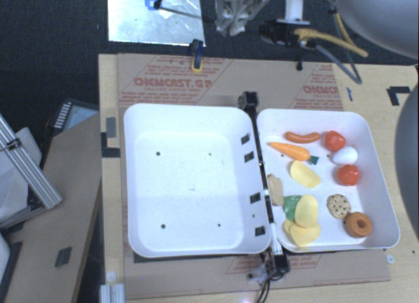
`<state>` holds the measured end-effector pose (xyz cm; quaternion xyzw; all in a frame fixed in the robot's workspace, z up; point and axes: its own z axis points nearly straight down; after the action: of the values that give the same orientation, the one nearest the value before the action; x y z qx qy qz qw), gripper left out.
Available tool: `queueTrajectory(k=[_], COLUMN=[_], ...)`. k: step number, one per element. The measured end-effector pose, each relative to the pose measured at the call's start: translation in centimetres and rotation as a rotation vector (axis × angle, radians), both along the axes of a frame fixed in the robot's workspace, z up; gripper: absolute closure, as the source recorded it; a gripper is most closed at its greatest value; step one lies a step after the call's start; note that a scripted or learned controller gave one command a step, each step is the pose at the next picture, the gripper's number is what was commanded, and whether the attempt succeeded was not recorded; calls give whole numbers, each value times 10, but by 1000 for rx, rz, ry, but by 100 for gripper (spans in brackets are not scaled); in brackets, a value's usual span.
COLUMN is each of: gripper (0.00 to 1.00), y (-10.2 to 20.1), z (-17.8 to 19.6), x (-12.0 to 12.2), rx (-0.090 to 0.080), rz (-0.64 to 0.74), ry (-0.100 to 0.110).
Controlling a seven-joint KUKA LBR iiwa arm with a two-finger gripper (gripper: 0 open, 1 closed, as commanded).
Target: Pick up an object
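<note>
Grey pincer | above bench, beyond both bins | grip state: cannot tell | nothing visibly touched

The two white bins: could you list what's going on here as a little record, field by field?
left shallow white plastic bin: bare floor
right shallow white plastic bin: toy food
along its far side: brown sausage, orange carrot, red tomato, white egg
near its front: round speckled cookie, brown ring doughnut
two-finger gripper: above the bench's far edge, outside both bins

Dark carpet floor w/ shiny metal sheet, tan bench at left.
</note>
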<state>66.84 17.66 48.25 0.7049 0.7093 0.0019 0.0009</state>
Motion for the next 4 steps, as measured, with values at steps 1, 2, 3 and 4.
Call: queueTrajectory(k=[1,2,3,4], gripper=[100,100,100,100], y=[26,48,57,52], z=[-4,-6,43,54], x=[0,0,0,0], rx=[-1,-1,0,-2], rz=[0,-1,-1,-5], ry=[2,2,-3,0])
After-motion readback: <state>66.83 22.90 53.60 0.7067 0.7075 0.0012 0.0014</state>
